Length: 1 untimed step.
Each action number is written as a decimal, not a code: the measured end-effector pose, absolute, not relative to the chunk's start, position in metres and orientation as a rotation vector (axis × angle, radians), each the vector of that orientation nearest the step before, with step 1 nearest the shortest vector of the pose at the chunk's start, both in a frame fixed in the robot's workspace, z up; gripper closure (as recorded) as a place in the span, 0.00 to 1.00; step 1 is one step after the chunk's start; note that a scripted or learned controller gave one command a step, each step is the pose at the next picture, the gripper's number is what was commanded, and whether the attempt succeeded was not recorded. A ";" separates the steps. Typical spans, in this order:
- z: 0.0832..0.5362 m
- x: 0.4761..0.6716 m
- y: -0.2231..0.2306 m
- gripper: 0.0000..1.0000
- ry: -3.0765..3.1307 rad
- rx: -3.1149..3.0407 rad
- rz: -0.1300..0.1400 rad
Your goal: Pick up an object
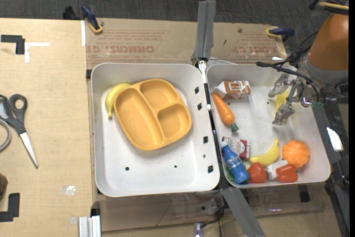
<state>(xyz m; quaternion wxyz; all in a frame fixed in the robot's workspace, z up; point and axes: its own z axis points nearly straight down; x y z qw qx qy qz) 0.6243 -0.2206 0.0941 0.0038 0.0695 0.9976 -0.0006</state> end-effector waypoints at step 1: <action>0.105 0.626 -0.220 1.00 3.120 0.211 -0.005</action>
